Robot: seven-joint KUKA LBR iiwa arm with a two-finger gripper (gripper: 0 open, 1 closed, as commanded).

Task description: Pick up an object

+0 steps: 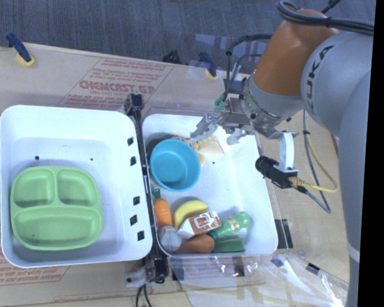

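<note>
My gripper (pixel 217 132) hangs over the back of the right bin (pixel 260 206), its fingers spread open with nothing between them. Just below it a pale cream object (pixel 210 147) lies against the rim of a blue bowl (pixel 175 165). Toward the bin's front sit a small carrot (pixel 163 213), a yellow banana (pixel 190 210), an orange-labelled packet (pixel 206 220), a green bottle (pixel 230 226), a larger orange carrot (pixel 197 244) and a grey round piece (pixel 169 238).
The left bin (pixel 25 126) holds a green divided plate (pixel 56 207). A black divider with clips (pixel 137 172) runs between the bins. The arm's grey body and orange band (pixel 289 52) fill the upper right, with cables (pixel 313 183) trailing beside the right bin.
</note>
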